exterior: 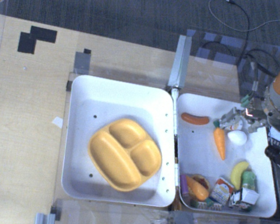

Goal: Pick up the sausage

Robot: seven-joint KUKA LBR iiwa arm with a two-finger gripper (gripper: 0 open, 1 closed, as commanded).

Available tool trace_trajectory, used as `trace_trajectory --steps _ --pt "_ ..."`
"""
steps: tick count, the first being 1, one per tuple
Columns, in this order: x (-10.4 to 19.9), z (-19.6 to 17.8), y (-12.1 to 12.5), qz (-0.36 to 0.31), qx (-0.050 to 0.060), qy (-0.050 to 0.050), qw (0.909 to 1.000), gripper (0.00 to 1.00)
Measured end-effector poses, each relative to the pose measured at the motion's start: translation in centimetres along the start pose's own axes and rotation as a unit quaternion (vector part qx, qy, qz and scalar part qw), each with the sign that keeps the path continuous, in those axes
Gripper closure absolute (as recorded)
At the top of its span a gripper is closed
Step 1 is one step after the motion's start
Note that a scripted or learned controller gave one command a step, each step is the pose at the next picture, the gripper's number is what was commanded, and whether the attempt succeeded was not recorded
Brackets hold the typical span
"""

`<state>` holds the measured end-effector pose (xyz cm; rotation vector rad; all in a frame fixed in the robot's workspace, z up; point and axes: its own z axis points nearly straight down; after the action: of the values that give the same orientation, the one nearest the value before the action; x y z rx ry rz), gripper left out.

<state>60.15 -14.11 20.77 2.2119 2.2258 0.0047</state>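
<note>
Clutter sits along the right bin's near edge. Farther back the sausage lies untouched by its left wall. The gripper hovers to its right; whether it's clenched, I can't tell. The approach looks unfinished: it must shift left, then descend.

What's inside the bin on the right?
A sausage near the top, a carrot, an egg, a banana, and a heap of small food items along the bottom edge. The claw hangs over the top corner, hiding whatever lies under it.
</note>
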Motion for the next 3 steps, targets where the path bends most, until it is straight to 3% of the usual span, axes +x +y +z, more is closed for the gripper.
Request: trace_trajectory --steps 1,2,3 --pt "3.1 7.3 6.0 0.065 0.0 0.0 0.9979 0.0" --pt "5.1 10.9 7.4 -0.064 -0.009 -0.002 0.9979 0.0" --pt "5.2 10.9 6.7 -0.14 -0.009 -0.004 0.9902 0.0"
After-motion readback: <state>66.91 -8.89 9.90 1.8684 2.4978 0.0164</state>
